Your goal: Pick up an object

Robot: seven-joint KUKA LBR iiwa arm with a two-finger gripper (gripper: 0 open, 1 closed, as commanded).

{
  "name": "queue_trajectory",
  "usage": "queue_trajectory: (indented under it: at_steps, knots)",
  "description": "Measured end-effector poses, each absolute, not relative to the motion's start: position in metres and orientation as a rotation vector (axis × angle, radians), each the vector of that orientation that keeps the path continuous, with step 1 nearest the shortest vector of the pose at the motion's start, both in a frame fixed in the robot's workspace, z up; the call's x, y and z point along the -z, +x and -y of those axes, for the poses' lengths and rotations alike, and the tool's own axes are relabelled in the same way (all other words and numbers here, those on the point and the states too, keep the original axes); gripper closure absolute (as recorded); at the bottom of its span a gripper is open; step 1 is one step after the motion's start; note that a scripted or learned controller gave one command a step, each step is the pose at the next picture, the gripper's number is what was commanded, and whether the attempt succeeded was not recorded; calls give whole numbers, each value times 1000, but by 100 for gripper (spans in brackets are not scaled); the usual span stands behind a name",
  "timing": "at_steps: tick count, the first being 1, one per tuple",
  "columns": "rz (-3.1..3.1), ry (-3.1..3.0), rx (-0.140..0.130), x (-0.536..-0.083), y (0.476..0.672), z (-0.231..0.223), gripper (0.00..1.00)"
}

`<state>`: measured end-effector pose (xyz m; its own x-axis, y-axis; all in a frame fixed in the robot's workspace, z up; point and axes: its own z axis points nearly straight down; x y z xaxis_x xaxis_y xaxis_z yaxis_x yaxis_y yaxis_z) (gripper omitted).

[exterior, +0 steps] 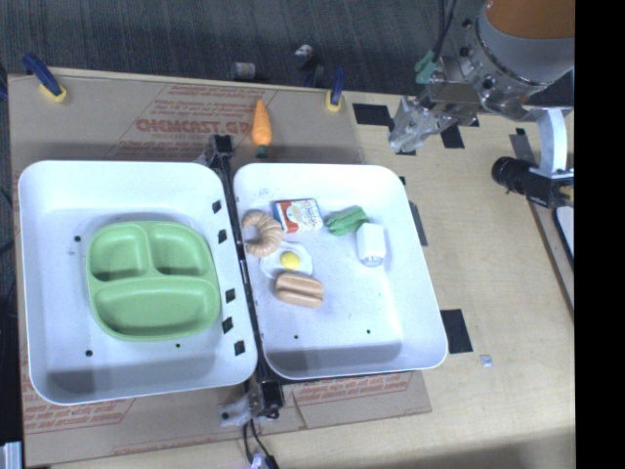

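Toy food items lie clustered in the right white bin [420, 311], centre frame: tan ring doughnut [261, 231], hot dog [298, 288], fried egg [291, 260], small carton [297, 215], green pod [345, 220], white cylinder [371, 243]. Metal gripper [408, 133] hovers at upper right, outside the bin; jaw state cannot be determined.

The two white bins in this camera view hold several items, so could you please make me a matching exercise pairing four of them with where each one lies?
Things:
1. green divided plate
2. hot dog
3. white cylinder
4. carrot

Places:
A. on the cardboard beyond the bins, outside both
B. in the right bin, farthest right of its items
C. in the left bin
D. in the right bin, nearest the camera of its items, just below the fried egg

Pairs: 1-C, 2-D, 3-B, 4-A
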<state>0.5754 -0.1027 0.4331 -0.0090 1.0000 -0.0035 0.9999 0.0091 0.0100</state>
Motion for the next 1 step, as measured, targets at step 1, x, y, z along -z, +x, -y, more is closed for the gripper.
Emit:
queue_trajectory:
  at_steps: [1]
  knots:
    - [-2233,2215,6,-322,616,-6,100]
